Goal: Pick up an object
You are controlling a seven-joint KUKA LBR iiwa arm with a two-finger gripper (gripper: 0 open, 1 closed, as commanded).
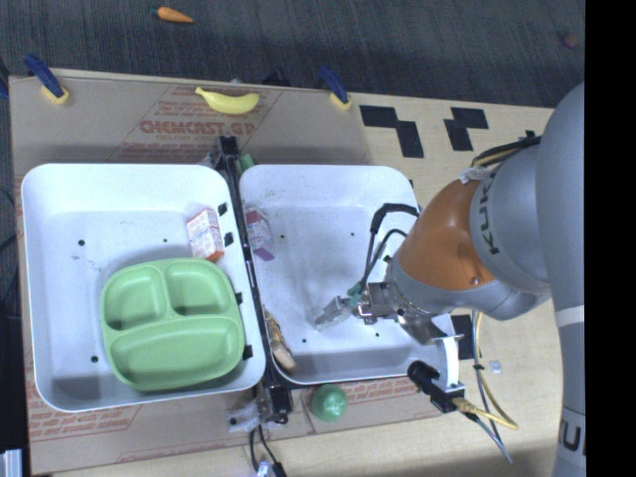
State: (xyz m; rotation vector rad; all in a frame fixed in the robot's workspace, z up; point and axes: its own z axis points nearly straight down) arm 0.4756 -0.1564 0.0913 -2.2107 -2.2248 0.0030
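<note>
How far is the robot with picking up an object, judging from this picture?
Done: the arm has brought its hand low inside the right bin. In hand: nothing visible is lifted; whether it grips anything cannot be told. Left: grasp and raise one thing. The small packet lies by this bin's left wall, and the green tray and carton sit in the left bin.

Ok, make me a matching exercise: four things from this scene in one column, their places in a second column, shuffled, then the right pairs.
Things:
1. green tray
2. banana
3. green ball
4. orange carrot

Places:
A. on the dark floor beyond the bench
B. inside the left bin
C. on the cardboard behind the bins
D. on the bench in front of the right bin

Pairs: 1-B, 2-C, 3-D, 4-A
</note>
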